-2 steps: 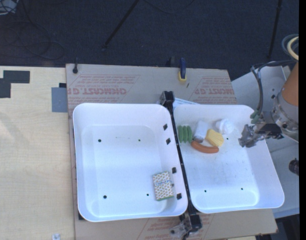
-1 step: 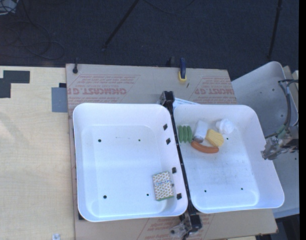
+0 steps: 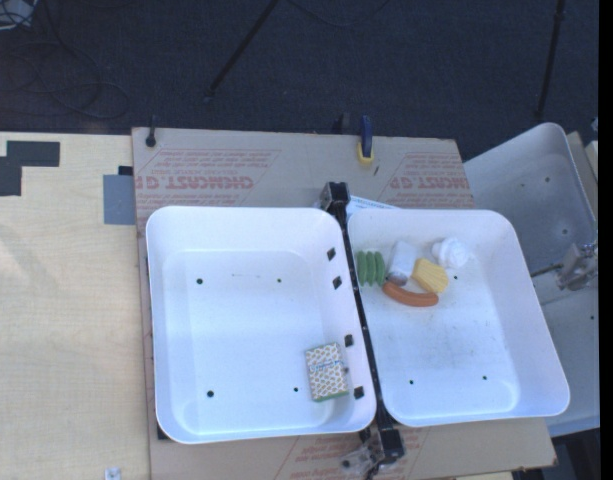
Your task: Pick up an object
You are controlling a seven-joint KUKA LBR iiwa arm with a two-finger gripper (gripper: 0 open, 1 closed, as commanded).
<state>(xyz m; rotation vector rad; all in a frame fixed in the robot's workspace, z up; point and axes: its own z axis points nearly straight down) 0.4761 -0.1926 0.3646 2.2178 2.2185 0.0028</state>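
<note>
Food toys (image 3: 411, 276) crowd the right bin's (image 3: 542, 368) far-left corner; a patterned box (image 3: 327, 371) hugs the left bin's (image 3: 168, 318) right wall.

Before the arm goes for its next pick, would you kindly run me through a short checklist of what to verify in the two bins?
1. Small patterned green card box lies flat, apart from other items: ok.
2. It sits near the left white bin's inner wall; finger room: cannot tell.
3. Orange sausage-shaped toy touches the yellow block: not ok for a clean single pick.
4. Green ridged piece hugs the right white bin's wall: not ok.
5. White crumpled item graspable: cannot tell.
</note>
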